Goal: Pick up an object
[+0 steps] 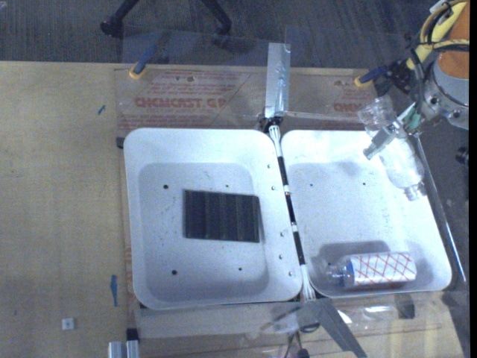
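Fingers (381,136) grip one clear plastic bottle (401,166); one red-patterned bottle (373,268) and one dark ribbed panel (222,215) lie below.

The single camera is fixed above the bench (52,200) and looks down at a slant, from far enough to take in both white bins whole. The left bin (141,155) and the right bin (440,267) lie side by side across the middle. At the top, past the bench's far edge, some dark floor (313,6) is seen, and the arm (451,66) comes in at the upper right.

A ridged mat (222,215) lay in the left bin (141,162); a patterned bottle (373,268) lay along the right bin's (320,155) near wall.
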Available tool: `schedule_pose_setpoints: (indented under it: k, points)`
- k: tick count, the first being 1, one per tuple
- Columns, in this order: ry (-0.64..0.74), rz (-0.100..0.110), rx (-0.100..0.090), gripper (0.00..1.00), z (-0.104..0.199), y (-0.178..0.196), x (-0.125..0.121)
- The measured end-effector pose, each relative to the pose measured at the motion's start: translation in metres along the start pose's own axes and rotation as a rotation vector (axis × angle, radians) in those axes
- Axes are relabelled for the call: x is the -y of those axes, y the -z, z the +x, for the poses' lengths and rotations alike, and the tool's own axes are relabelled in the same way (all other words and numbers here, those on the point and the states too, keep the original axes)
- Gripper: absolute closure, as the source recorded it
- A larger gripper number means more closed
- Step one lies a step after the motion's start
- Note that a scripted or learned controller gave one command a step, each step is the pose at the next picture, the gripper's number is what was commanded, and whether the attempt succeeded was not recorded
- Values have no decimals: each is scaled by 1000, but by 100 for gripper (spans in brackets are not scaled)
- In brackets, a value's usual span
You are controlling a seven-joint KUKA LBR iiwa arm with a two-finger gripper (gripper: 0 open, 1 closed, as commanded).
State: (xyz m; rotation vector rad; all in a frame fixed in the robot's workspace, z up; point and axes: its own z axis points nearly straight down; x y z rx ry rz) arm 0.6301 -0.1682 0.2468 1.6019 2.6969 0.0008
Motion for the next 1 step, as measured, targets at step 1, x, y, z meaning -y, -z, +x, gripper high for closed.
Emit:
schedule_pose_setpoints:
  k: [1]
  points:
    - [-77, 3, -4, 100, 66, -40, -20]
